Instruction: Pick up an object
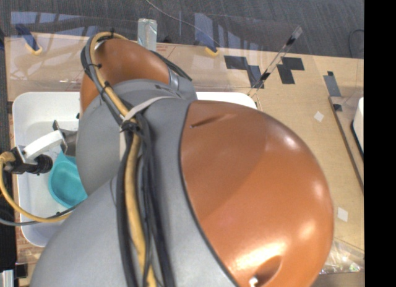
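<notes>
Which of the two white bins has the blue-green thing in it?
The left bin. The blue-green thing lies inside it, next to the arm. The other bin shows just a strip of rim beyond the arm.

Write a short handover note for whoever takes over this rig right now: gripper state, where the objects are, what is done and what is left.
Gripper: hidden under the arm, which reaches over the left bin; its state cannot be read.
Objects: a teal object lies in the left bin, partly covered by the arm. Whether other objects are there, I cannot tell.
Done: nothing can be confirmed as picked up.
Left: pick up an object; check the grasp once the arm lifts.
</notes>
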{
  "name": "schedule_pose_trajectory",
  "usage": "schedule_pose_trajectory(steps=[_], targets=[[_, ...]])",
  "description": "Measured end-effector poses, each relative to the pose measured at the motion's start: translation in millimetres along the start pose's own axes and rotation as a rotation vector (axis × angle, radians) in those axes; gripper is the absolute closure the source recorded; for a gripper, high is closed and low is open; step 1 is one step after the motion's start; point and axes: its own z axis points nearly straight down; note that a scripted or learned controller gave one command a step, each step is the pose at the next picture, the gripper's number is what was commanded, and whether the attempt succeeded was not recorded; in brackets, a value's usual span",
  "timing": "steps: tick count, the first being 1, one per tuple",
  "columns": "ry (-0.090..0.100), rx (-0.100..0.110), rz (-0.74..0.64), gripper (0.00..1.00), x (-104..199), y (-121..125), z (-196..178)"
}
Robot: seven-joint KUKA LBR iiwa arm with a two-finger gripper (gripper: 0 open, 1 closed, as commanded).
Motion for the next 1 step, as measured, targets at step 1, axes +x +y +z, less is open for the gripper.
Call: schedule_pose_trajectory(steps=[1], targets=[[0.000,0.001,0.031,1.00,-13.6,-2.8,7.4]])
